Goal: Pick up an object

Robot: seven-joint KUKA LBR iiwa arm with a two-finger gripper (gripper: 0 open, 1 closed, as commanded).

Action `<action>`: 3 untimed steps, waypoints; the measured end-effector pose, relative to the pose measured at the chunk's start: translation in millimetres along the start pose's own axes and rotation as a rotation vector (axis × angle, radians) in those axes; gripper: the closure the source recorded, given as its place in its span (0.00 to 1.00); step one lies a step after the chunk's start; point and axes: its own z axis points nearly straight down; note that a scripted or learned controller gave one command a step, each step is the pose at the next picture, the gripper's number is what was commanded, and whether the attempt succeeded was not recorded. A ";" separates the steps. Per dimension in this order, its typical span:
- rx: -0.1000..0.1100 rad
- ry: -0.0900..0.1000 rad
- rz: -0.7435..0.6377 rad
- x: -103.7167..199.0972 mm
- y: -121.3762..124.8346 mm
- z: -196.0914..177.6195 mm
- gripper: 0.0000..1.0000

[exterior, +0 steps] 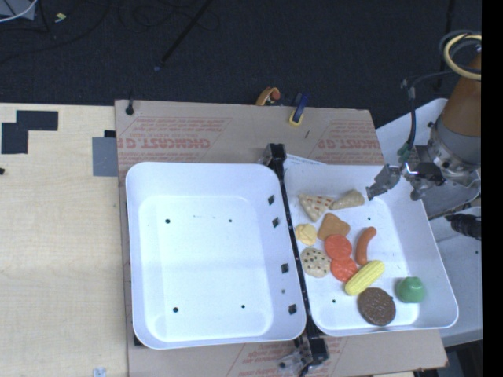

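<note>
The right bin [431, 243] holds several toy foods. Among them are a waffle wedge [316, 206], a beige piece [346, 201], an orange sausage [365, 245], a yellow corn cob [364, 277], a brown round cookie [377, 305] and a green ball [409, 290]. My gripper [399, 186] hangs over the bin's far right corner, just right of the beige piece. Its fingers [383, 181] stand open, with nothing between them.
The left bin [204, 250] sits beside the right one, joined by a black divider [284, 234]. Both rest on a cardboard sheet [196, 132]. Clamps [297, 110] stand at the sheet's far edge. Cables [460, 57] hang by the arm at the right.
</note>
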 end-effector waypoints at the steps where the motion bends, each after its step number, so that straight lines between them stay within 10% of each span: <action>1: 0.008 0.003 0.001 -18.2 -43.0 136.3 0.00; 2: -0.009 -0.003 0.003 48.4 -64.9 146.7 0.00; 3: -0.003 -0.002 0.002 80.4 -13.1 147.9 0.00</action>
